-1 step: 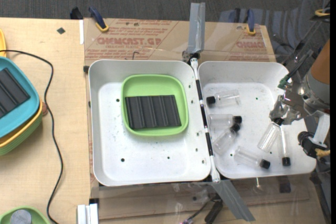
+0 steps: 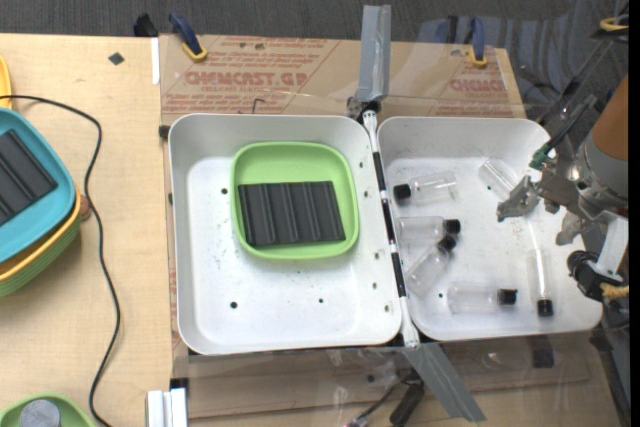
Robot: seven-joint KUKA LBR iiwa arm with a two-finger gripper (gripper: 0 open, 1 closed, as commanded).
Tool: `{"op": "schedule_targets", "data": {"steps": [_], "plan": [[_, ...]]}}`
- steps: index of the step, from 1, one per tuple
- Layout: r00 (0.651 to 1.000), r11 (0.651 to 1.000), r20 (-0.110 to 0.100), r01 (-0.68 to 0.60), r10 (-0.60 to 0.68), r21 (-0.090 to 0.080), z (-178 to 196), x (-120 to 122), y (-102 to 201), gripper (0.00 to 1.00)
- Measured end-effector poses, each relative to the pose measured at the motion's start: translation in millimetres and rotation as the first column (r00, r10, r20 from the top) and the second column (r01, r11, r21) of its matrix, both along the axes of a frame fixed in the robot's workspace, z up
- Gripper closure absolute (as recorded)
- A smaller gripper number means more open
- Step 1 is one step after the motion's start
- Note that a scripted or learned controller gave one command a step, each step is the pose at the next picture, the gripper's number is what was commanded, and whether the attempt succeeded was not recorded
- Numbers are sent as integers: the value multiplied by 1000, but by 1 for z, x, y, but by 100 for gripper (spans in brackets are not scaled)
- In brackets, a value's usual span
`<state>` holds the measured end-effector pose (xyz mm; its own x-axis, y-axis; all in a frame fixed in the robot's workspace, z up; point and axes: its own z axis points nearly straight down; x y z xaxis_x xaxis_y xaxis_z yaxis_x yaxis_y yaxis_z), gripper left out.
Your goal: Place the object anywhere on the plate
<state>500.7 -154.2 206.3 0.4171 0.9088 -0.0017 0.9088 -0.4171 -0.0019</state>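
We see the jaws (image 2: 540,212) apart over the right bin (image 2: 470,320), clear vials (image 2: 425,187) lying left of them, green plate (image 2: 295,163) well apart

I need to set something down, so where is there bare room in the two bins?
Left bin: bare floor in front of the green plate and on its left. Right bin: crowded with clear vials, gripper over its right side.

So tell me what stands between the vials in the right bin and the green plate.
The clear vials lie in the right bin; the green plate sits in the left bin. Between them run the two bins' adjoining rims, which a carried vial must clear. A dark ridged pad covers most of the plate.
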Motion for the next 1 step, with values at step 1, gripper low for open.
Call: {"op": "schedule_targets", "data": {"steps": [1], "plan": [[880,880,0,475,-475,-3,77,-23,-33,0]]}}
